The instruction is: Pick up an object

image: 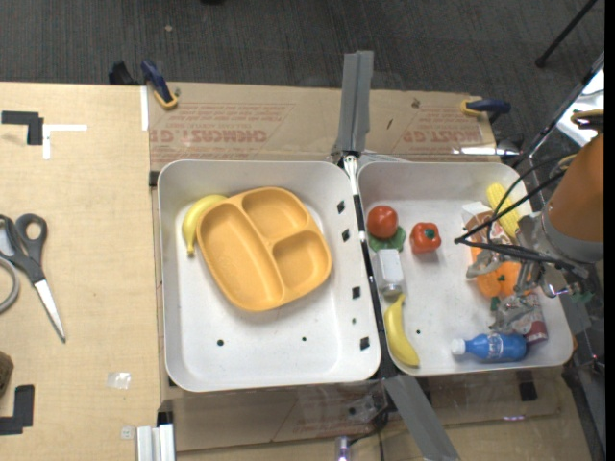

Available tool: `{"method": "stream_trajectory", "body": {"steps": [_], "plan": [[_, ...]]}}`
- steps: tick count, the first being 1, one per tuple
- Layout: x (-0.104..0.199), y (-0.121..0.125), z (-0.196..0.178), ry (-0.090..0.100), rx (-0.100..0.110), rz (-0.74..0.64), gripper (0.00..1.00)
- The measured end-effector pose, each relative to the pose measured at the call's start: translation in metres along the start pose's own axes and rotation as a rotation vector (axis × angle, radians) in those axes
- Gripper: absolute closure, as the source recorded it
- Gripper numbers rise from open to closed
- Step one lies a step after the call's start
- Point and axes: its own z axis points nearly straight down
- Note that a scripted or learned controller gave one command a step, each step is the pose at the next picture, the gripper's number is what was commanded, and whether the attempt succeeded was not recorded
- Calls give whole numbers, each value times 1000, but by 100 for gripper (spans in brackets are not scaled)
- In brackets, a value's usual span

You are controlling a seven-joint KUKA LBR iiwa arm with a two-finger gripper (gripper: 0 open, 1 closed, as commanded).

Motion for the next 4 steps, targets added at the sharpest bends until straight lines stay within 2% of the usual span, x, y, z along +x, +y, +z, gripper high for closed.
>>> {"method": "stream_trajectory", "body": {"steps": [1, 2, 3, 4], "plan": [[-3, 3, -9, -4, -2, -5, 100], [-3, 3, -9, -4, -2, -5, 0], [-14, 33, 0, -1, 1, 60, 0], [-16, 33, -10, -5, 3, 57, 100]]}}
